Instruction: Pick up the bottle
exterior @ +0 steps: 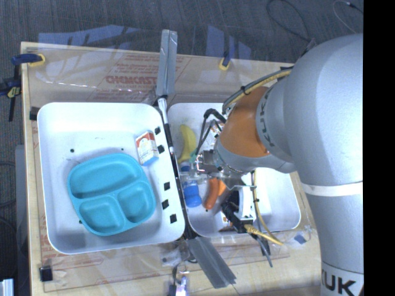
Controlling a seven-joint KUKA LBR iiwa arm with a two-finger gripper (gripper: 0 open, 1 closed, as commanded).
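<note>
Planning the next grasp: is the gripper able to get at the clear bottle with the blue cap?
Probably yes: the clear bottle with the blue cap lies uncovered just left of the gripper, though an orange carrot crowds it.

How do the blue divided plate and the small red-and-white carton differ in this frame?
The blue divided plate is much larger than the red-and-white carton. The plate is one colour; the carton is red and white with printing. The plate lies flat mid-bin; the carton sits by the bin's right wall. Both are in the left bin.

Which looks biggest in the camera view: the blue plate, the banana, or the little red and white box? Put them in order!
1. blue plate, by far the largest.
2. banana, partly hidden by the arm.
3. red and white box, looks slightly smaller than the banana, though close.
</note>
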